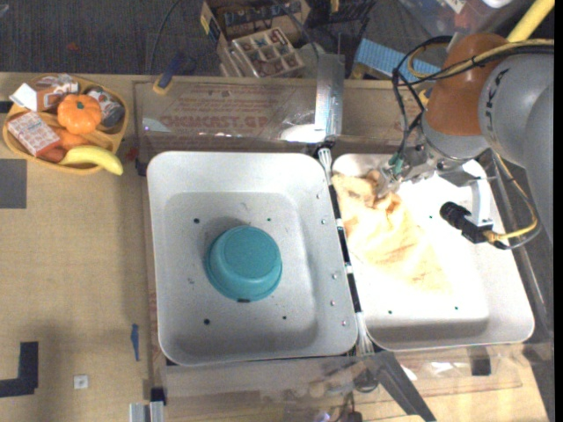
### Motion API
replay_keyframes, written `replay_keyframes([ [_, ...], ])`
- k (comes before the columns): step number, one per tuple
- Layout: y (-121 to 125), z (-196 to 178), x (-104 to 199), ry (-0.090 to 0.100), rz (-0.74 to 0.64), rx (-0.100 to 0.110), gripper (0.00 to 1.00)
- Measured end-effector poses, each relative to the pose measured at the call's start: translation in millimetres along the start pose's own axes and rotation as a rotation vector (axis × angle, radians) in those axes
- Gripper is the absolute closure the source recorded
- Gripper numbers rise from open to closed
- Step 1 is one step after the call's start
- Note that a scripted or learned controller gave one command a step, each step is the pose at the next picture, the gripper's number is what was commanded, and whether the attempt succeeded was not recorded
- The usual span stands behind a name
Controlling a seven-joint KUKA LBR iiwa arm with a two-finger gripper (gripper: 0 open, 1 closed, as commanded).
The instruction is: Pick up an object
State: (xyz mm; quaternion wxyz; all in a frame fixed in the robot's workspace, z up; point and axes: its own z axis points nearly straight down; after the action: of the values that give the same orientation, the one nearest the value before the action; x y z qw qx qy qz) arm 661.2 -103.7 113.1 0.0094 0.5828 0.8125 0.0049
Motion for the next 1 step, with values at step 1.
replay_keyframes([
  [1, 0.1, -0.1, 0.0, 0.0, 0.0, 0.0, 0.0],
])
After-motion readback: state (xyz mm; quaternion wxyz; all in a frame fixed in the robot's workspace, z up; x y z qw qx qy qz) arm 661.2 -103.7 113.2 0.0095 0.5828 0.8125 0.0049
